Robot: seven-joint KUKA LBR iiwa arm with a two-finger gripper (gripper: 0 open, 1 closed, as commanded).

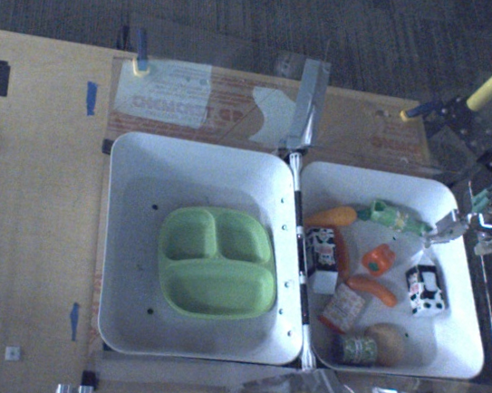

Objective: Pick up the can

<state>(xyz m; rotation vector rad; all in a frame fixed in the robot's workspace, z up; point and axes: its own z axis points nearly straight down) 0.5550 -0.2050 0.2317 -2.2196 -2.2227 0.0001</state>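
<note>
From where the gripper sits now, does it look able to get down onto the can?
Probably yes: the can lies uncovered at the right bin's near edge, though a brown potato touches it. The gripper is across the bin.

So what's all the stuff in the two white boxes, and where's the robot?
Green plastic tray with three compartments: one, green, middle of the left white bin.
Small green-labelled metal can: one, lying at the near edge of the right white bin.
Round brown potato-like toy: one, brown, touching the can's right.
Orange toy carrot: one, far left of right bin.
Black-and-white cow-print cartons: two, left side and right side.
Small orange pepper-like toy: one, centre.
Long orange-red toy: one, centre.
Green packet: one, far side.
Tan and red packet: one, above the can.
Grey two-finger gripper: one, far right of right bin.
</note>
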